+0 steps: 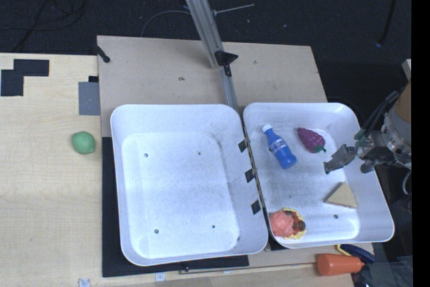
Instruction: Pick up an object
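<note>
Looking down on the bench, we find two white bins side by side, the left bin (175, 185) and the right bin (316, 212) meeting along a hinged seam near the middle.

We note four objects in the right bin. A blue bottle (279, 146) with a white cap lies tilted near the seam in the upper part. A purple fruit (311, 138) sits just right of it, apart from it. A tan wedge (343, 195) lies toward the right wall, lower down. A red and yellow toy (288, 223) rests in the lower left corner of that bin.

We see the arm entering from the right, with the gripper (349, 156) over the right bin's right side, above the wedge and right of the purple fruit. Its dark fingers (335, 159) stand spread apart, and we see nothing between them.

Outside the bins, we record a green ball (83, 142) on the wooden surface left of the left bin, and an orange object (338, 263) just below the right bin's front edge.
</note>
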`<state>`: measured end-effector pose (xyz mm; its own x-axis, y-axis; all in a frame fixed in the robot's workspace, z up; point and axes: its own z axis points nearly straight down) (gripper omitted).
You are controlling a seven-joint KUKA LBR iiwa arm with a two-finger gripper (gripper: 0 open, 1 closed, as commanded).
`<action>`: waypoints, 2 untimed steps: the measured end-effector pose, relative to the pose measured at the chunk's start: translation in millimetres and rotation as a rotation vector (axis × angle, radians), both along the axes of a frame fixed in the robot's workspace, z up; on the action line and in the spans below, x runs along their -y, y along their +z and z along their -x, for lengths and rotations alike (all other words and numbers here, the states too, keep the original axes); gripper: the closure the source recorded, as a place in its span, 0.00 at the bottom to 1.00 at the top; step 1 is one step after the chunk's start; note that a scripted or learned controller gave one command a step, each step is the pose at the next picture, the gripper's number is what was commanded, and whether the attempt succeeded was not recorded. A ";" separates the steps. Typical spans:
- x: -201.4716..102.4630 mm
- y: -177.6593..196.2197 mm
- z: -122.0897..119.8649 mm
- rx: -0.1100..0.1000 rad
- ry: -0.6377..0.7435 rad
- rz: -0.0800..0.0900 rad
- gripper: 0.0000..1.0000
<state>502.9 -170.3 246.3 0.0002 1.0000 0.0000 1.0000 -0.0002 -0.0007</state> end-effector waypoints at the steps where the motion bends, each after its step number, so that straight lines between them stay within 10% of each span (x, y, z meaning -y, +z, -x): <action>1: 2.9 -62.4 0.5 -0.005 0.000 -0.001 0.00; 2: 1.8 -114.6 11.6 -0.005 0.001 -0.001 0.00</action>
